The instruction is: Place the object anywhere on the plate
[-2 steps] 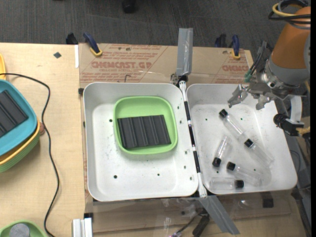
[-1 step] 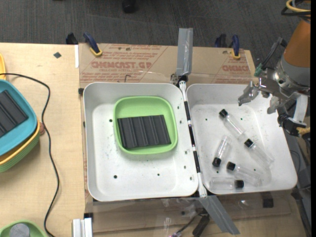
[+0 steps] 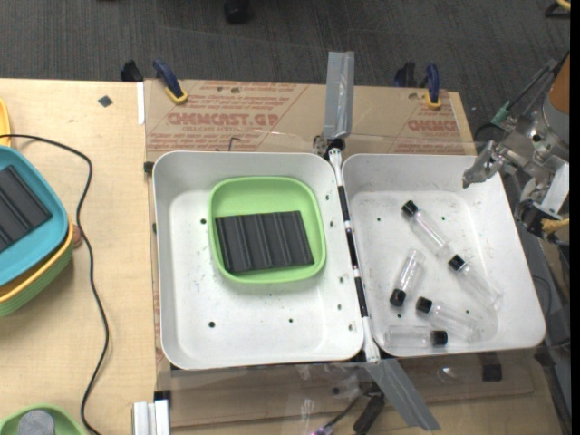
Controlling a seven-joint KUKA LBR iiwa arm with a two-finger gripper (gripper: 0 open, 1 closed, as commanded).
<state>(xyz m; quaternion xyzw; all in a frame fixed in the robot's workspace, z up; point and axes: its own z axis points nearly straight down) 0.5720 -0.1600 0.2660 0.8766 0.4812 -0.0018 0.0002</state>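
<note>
Claw (image 3: 478, 172) parked over right bin's (image 3: 507, 333) far right corner; grip state cannot be told. Tubes (image 3: 433, 235) scattered there, unpicked. Green plate (image 3: 313, 205) centred in left bin (image 3: 181, 315), awaiting drop.

Tabletop (image 3: 82, 152), light wood, carries a brown cardboard sheet (image 3: 245, 111) with red print under the two white bins. Sheet clamped at far edge by two blue-and-yellow clamps: left one (image 3: 169, 80), right one (image 3: 432, 86). Grey tape strip (image 3: 340, 98) runs from the far edge of the cardboard down to the seam between the bins. At left edge of tabletop: stacked dishes (image 3: 32, 234), teal on top, with a dark ribbed pad inside. Black cable (image 3: 86, 270) loops from near the stack toward the near edge. Small black square (image 3: 106, 101) on the wood, far left. Grey carpet (image 3: 290, 16) beyond the tabletop; chair castors visible there.
</note>
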